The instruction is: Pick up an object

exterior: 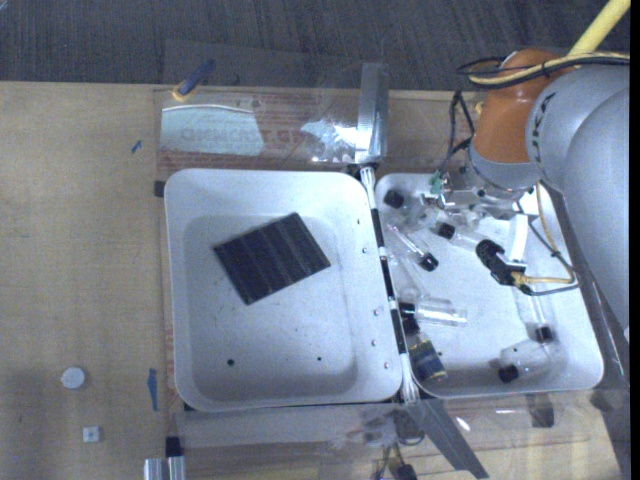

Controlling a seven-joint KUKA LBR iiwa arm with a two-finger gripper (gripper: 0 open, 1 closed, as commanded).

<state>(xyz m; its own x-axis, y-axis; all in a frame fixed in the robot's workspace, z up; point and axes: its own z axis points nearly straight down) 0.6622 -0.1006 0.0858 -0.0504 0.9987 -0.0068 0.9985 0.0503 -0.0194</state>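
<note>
A black ridged rectangular pad (271, 256) lies flat in the left bin (200, 368), tilted a little. My gripper (416, 230) hangs low over the far left part of the right bin (575, 368), below the orange band (505, 118) of the arm. A clear plastic piece (440, 313) lies in the middle of the right bin, below the gripper. A small blue and yellow object (426, 359) sits at that bin's near left corner. Small dark bits (508, 372) lie near its front edge.
The grey arm (590, 168) covers the right bin's far right side, with cables (545, 283) trailing over the bin. A metal divider (372, 123) and crumpled clear plastic (335, 140) sit behind the bins. A plastic sheet (212, 128) lies at the back left.
</note>
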